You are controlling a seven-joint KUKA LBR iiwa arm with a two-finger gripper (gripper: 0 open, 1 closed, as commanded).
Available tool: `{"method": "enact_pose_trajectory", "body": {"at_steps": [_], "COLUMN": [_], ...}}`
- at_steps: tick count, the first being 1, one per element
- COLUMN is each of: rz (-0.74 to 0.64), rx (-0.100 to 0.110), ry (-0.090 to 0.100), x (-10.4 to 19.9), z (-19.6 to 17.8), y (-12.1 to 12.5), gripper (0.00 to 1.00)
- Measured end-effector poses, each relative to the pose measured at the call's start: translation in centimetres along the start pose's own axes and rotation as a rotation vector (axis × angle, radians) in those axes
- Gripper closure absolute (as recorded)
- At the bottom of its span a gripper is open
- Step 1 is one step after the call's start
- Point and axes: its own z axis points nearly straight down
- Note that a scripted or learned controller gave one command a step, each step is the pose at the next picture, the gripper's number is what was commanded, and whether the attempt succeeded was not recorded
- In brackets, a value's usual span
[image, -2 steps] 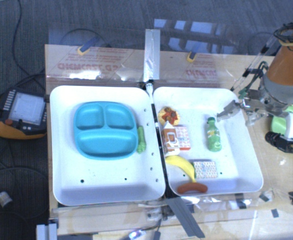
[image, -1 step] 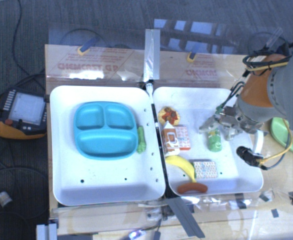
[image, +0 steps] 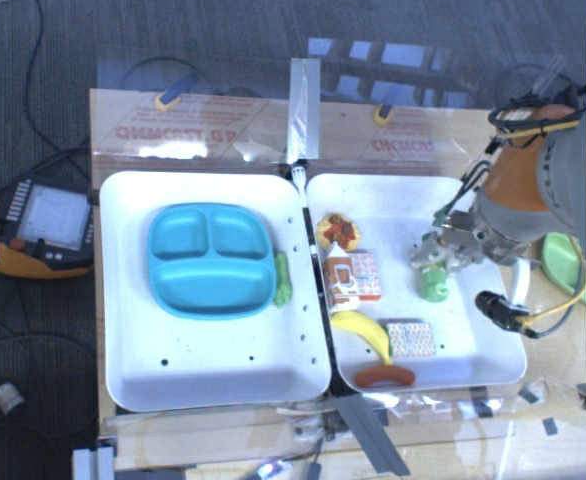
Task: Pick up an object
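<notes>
Grey arm (image: 565, 173), orange wrist band

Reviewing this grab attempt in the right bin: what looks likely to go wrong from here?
1. The gripper sits right over a small green object; whether it is actually held cannot be told, so the lift may come up with nothing.
2. That object looks small and rounded, so it might slip or roll away.
3. The banana, sausage and cartons crowd the right bin's left side; a retry there may nudge neighbours.
</notes>
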Motion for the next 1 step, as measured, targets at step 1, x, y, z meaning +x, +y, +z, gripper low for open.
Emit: {"method": "enact_pose_trajectory", "body": {"at_steps": [1], "rz": [-0.308], "rx": [-0.003], "ry": [-0.008], "x": [0.59], "z": [-10.56], "y": [3.33], "gripper": [1.0]}}
